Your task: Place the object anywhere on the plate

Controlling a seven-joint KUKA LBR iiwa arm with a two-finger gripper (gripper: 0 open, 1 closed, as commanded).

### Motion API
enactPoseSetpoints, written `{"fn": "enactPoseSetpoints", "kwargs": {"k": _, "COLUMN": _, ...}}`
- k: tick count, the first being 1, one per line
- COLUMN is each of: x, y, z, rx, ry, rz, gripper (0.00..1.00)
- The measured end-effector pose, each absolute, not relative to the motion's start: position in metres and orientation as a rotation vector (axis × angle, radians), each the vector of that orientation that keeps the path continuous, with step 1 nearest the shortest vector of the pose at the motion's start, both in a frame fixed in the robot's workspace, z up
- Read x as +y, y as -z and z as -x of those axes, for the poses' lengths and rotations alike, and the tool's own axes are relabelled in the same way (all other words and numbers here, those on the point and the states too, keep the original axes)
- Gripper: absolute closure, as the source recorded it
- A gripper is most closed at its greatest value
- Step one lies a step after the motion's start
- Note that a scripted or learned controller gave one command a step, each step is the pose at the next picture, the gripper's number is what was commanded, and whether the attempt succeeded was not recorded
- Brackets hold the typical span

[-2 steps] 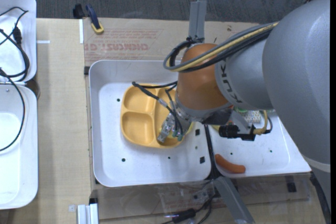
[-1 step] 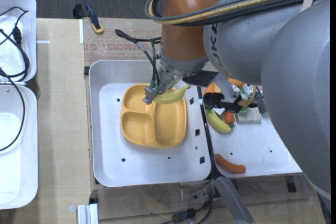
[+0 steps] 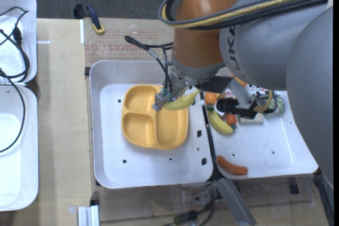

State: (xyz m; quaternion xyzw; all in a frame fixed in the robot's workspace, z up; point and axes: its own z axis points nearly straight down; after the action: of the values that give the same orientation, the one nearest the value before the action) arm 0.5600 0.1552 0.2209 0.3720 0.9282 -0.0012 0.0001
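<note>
Big and grey, the robot arm (image 3: 275,34) is the closest thing to the camera, and it comes in from the right of the yellow plate (image 3: 145,127). Left of the plate, outside its bin, sits another white tray with black cables (image 3: 13,55) on it. The plate has three parts and lies in the left bin (image 3: 106,166). Over the plate's top right edge hangs the gripper (image 3: 168,97), and a banana (image 3: 183,101) sits between its fingers (image 3: 160,99), so the fingers are closed around it. The banana looks to be above the plate, not lying on it yet. So the pick-up seems done, and the letting go is still left. Right of the plate, in the other bin, lie a second banana (image 3: 221,123), a carrot (image 3: 232,166) and some other small toys.
</note>
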Motion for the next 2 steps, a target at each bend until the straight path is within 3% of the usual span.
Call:
{"fn": "enactPoseSetpoints", "kwargs": {"k": 1, "x": 0.208, "y": -0.297, "z": -0.607, "rx": 3.014, "ry": 0.001, "rz": -0.876, "gripper": 1.00}}
{"fn": "enactPoseSetpoints", "kwargs": {"k": 2, "x": 0.201, "y": -0.391, "z": -0.594, "rx": 3.057, "ry": 0.001, "rz": -0.709, "gripper": 1.00}}
